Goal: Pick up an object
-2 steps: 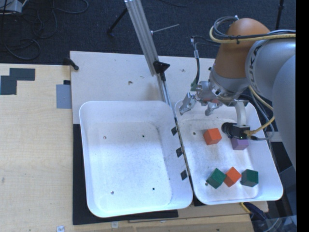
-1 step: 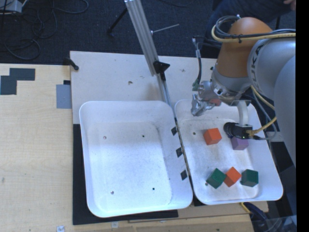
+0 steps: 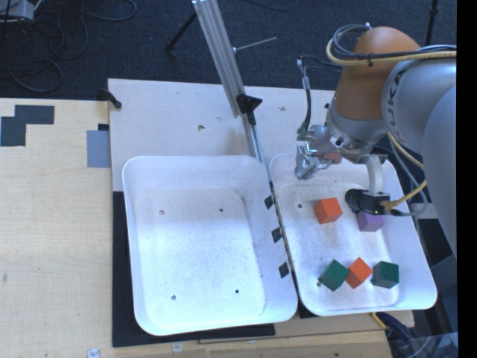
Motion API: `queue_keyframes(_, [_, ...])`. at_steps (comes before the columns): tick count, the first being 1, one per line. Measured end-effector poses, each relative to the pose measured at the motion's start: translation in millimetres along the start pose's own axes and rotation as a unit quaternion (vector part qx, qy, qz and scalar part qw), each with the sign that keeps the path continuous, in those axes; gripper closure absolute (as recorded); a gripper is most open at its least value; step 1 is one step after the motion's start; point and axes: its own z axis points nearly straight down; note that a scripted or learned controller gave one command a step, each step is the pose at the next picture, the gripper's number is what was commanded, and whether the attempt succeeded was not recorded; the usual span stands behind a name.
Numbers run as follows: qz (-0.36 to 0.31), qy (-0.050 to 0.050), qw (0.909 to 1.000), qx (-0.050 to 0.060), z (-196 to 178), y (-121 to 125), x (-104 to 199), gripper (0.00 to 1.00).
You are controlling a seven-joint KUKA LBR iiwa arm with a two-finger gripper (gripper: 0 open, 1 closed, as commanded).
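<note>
Over the right bin's (image 3: pixel 425 289) far left corner, my jaws (image 3: pixel 307 166) hang near the rim; whether they are parted I cannot tell. An orange cube (image 3: pixel 327 210) and purple block (image 3: pixel 370 220) lie just nearer. Two green cubes (image 3: pixel 335 274) (image 3: pixel 385 274) flank a second orange one (image 3: pixel 359 271) at the near wall. Open floor lies between.

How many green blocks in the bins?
2, both in the right bin near its front edge: one green block left of an orange block, the other right of it. The arm may hide others.
</note>
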Motion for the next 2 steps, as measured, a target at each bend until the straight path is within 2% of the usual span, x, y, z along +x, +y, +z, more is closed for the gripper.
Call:
queue_keyframes(1, [0.001, -0.001, 1.0000, -0.001, 10, 6, -31, 0.00])
queue_keyframes(2, [0.001, 0.000, 1.0000, -0.002, 110, -19, -62, 0.00])
